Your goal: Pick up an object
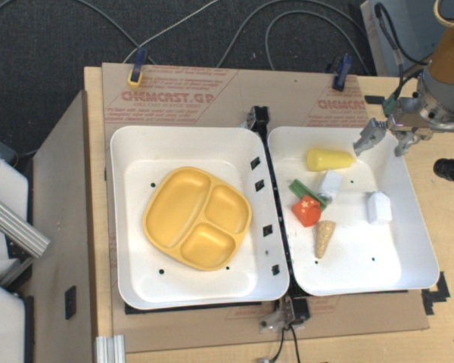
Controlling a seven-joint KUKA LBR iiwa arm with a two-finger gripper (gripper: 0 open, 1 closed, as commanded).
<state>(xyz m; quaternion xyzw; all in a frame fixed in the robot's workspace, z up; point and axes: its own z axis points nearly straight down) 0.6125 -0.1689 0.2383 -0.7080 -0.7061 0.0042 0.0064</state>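
So nothing was picked up yet. The gripper (pixel 384 137) hung over the right bin (pixel 408 225) with fingers spread wide and empty, the yellow block (pixel 329 159) lying just beside it.

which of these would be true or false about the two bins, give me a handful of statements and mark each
1. The yellow tray lies in the left bin. True.
2. The strawberry sits in the left bin. False: it is in the right bin, near the divider.
3. The gripper holds the yellow piece. False: nothing is between its fingers; it is open above the right bin's far edge.
4. The cone lies nearer the camera than the strawberry. True.
5. The tray has three compartments. True.
6. Two blue clamps hold the board's far edge. True.
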